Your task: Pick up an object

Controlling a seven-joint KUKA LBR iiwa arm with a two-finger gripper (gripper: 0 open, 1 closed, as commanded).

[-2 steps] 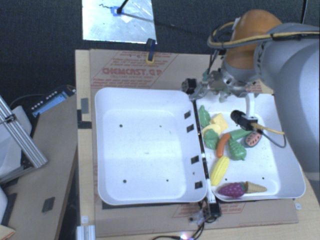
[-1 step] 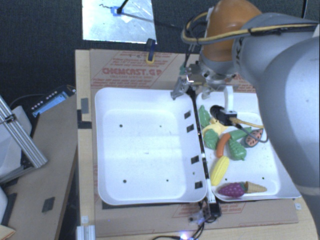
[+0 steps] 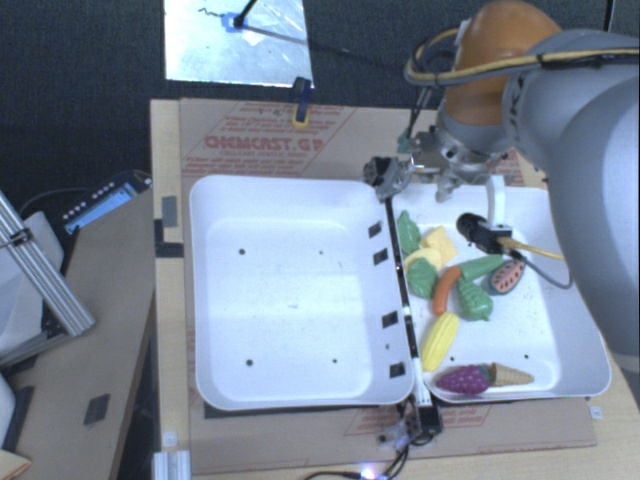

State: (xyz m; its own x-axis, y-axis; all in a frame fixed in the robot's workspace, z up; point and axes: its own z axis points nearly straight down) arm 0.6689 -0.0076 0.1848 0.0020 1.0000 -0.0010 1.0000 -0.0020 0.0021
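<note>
The right white bin (image 3: 570, 343) holds several toy foods. A green leafy piece (image 3: 408, 233), a pale yellow wedge (image 3: 438, 240) and an orange carrot (image 3: 446, 288) lie near the divider. Beside them are a watermelon slice (image 3: 507, 276) and a green vegetable (image 3: 475, 303). Toward the front lie a yellow corn cob (image 3: 440, 340), purple grapes (image 3: 462, 378) and an ice cream cone (image 3: 511, 374). My gripper (image 3: 447, 180) hangs over the bin's far left corner, above the leafy piece. Nothing is visibly held.
The left white bin (image 3: 290, 288) sits beside the right one on a cardboard sheet (image 3: 265, 138). A blue and yellow clamp (image 3: 300, 103) stands at the sheet's far edge. A metal frame (image 3: 40, 278) lies off the bench to the left.
</note>
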